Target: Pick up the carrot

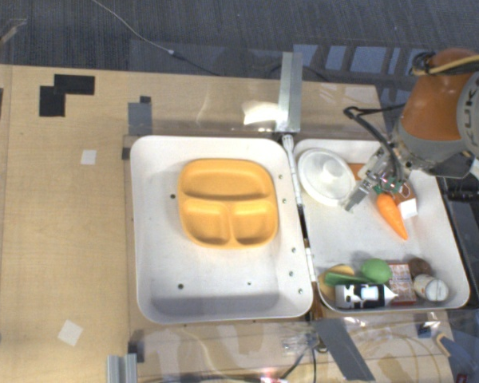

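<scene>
The carrot (393,216), orange with a green top, lies in the right bin (451,246) towards its far right, its tip pointing to the front. My gripper (381,202) reaches down over the carrot's thick end and stands open. One grey finger (354,199) is to the left of the carrot and a pale finger (407,207) is to its right. The thick end sits between them, and the carrot appears to rest on the bin floor.
A white bowl (327,175) stands just left of the gripper. Along the right bin's front edge lie a green item (375,270), a black bottle (363,295) and a brown bottle (419,278). The left bin (152,238) holds a yellow divided plate (227,202).
</scene>
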Robot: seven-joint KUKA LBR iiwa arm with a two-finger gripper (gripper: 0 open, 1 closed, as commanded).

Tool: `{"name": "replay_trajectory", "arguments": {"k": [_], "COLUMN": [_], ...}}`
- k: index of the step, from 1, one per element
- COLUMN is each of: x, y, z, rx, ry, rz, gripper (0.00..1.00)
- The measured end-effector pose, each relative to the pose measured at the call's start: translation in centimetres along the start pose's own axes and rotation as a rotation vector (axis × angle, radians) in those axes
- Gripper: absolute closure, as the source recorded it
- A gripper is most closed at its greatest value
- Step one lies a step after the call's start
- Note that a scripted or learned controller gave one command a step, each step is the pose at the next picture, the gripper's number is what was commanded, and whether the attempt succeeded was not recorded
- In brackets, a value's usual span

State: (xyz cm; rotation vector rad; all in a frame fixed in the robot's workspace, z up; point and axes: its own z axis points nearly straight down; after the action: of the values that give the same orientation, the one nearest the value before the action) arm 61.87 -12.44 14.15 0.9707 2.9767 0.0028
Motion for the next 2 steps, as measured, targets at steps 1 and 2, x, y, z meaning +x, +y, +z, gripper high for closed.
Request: {"name": "replay_trajectory", "arguments": {"k": [1,2], "x": [1.4,5.9], "y": [-4.1,-4.3], "z": [4.6,4.9], "rx": [0.0,-0.003], "ry": [0.0,-0.008], "rz": [-0.111,-0.062], "gripper": [0.0,0.0]}}
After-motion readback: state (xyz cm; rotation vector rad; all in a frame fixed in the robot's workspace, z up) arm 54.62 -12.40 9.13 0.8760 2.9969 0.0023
